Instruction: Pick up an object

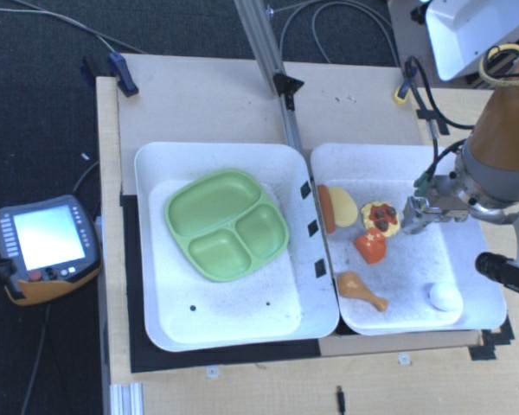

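My gripper (413,215) hangs low over the right bin (467,314), just beside a pizza slice (381,217). Near it lie a tomato (371,246), hot dog (327,207), drumstick (361,290) and egg (445,297). A green tray (227,224) fills the left bin (156,318).

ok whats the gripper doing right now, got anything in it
gripper: over the right bin, beside the pizza slice toy; nothing seen between its fingers, and open or shut cannot be told from this view.
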{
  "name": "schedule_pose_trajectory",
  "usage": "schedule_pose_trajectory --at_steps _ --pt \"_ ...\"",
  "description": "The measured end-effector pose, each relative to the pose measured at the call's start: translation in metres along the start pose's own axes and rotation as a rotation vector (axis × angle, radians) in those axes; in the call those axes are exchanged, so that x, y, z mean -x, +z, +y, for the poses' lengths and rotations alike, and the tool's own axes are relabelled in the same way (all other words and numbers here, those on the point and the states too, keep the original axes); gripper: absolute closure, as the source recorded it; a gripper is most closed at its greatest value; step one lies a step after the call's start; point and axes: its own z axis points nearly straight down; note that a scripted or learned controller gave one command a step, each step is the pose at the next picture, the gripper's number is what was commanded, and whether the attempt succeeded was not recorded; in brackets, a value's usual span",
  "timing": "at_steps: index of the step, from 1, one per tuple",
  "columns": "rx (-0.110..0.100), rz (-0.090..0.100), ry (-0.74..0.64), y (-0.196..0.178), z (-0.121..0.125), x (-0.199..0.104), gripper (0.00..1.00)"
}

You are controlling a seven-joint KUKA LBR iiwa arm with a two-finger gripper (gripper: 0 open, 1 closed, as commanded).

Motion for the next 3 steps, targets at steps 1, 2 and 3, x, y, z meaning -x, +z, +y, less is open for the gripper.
schedule_pose_trajectory --at_steps 1,2,3 --pt "0.002 -0.001 0.001 -0.006 0.003 -0.057 1.0" --pt "0.0 0.0 0.0 -0.01 -0.001 -0.112 1.0" --pt "-0.005 -0.001 0.001 0.008 0.003 -0.163 1.0"
